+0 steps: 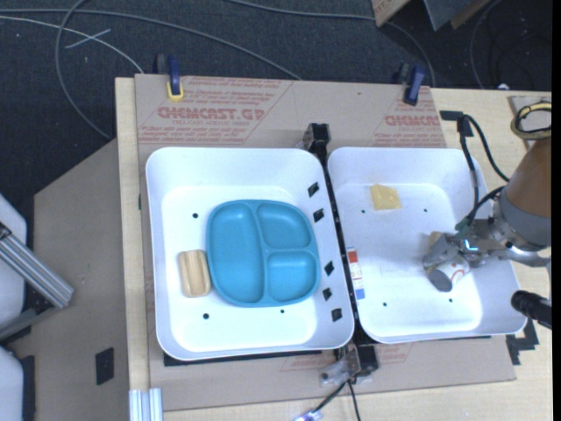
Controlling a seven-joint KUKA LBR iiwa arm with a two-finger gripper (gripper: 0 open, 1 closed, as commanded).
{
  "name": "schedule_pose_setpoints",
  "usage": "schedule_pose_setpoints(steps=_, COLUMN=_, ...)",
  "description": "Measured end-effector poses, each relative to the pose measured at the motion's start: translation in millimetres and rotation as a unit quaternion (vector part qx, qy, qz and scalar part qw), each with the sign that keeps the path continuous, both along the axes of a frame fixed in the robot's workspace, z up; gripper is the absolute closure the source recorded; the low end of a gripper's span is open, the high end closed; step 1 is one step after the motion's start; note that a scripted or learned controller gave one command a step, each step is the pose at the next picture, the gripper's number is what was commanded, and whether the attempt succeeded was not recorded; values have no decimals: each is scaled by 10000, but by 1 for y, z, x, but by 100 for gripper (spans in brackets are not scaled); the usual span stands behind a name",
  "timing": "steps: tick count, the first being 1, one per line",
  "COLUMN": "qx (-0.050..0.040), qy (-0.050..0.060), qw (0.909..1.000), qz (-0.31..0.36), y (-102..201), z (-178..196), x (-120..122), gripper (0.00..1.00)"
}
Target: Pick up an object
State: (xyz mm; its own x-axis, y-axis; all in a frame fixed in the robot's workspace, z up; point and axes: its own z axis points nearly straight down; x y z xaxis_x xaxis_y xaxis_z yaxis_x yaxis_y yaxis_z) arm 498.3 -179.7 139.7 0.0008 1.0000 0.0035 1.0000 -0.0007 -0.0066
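Observation:
My gripper (436, 265) is low in the right bin (386, 318), near its right side, on the grey arm that reaches in from the right. Its two grey fingers stand apart, open, with nothing visibly between them. A small white and red object (458, 276) lies against the lower finger, partly hidden by the wrist. A flat yellowish piece (384, 197) rests at the back of the same bin. In the left bin (175, 323) a blue divided plate (261, 251) sits in the middle, and a tan block (194, 272) lies just left of it.
A black divider with clips (323, 226) runs between the two bins. Black cables (473, 160) trail along the right bin's far right rim toward the arm. Two clamps (175, 84) hold the cardboard at the back edge of the bench.

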Motion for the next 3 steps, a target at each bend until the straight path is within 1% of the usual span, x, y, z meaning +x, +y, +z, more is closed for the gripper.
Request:
schedule_pose_setpoints(steps=1, qx=-32, qy=-59, qw=10000, qz=1, y=-2, z=-32, x=2, gripper=0)
schedule_pose_setpoints(steps=2, qx=-16, qy=-44, qw=10000, qz=0, y=0, z=-25, x=1, gripper=100)
schedule_pose_setpoints(steps=3, qx=-28, qy=-61, qw=10000, qz=5, y=-10, z=33, x=3, gripper=100)
